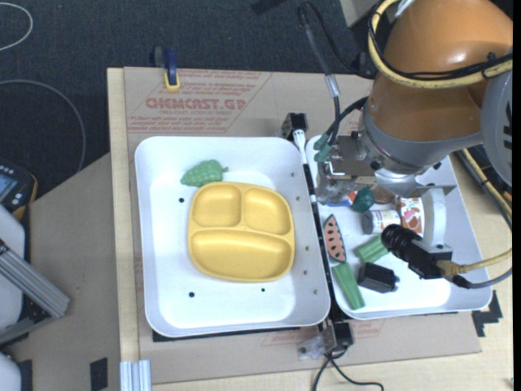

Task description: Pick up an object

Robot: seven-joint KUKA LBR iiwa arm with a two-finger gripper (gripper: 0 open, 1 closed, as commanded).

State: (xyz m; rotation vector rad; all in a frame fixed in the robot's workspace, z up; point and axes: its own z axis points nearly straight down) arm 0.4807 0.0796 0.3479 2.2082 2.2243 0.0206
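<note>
watermelon slice (pixel 334 239) beside right bin's (pixel 460 247) left wall, end effector (pixel 335 182) near

Right bin (pixel 423 298) cluttered, tray (pixel 240 230) fills left bin (pixel 163 243)

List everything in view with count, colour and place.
board: one, brown, under bins
bins: two, white, side by side
plate: one, yellow, left bin
leaf: one, green, left bin, by plate
watermelon slice: one, red-green, right bin
green pieces: two, green, right bin
can: one, white-red, right bin
black block: one, black, right bin
teal piece: one, teal, right bin
clamp: one, blue, board's far edge
arm: one, grey-orange, over right bin
</note>
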